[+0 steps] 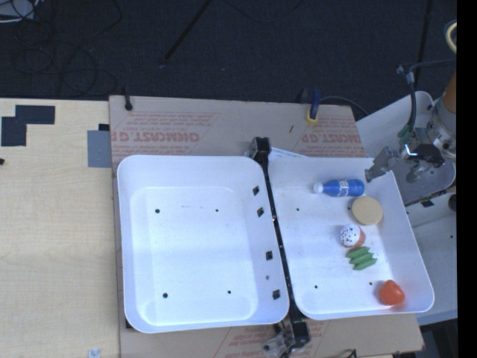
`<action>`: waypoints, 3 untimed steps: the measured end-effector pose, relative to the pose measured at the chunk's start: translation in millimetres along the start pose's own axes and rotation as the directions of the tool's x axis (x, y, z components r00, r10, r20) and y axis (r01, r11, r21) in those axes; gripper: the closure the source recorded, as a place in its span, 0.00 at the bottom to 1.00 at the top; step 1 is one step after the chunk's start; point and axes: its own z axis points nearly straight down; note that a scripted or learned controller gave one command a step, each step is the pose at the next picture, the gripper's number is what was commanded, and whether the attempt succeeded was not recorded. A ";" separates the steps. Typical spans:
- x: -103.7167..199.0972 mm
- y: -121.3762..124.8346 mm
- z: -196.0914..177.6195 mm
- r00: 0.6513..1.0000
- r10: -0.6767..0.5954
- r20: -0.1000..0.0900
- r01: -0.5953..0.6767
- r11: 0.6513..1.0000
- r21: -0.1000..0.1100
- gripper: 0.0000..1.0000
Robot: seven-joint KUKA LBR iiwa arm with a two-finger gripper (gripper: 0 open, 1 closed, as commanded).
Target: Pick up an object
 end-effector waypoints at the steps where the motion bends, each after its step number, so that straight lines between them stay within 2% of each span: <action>1: -16.4 33.4 -8.0 1.000 -0.005 0.001 0.005 1.000 -0.003 0.00; 2: -16.5 48.8 -34.1 1.000 -0.004 0.000 0.004 1.000 -0.003 0.00; 3: -17.1 47.9 -81.1 1.000 -0.004 0.001 0.004 1.000 -0.003 0.00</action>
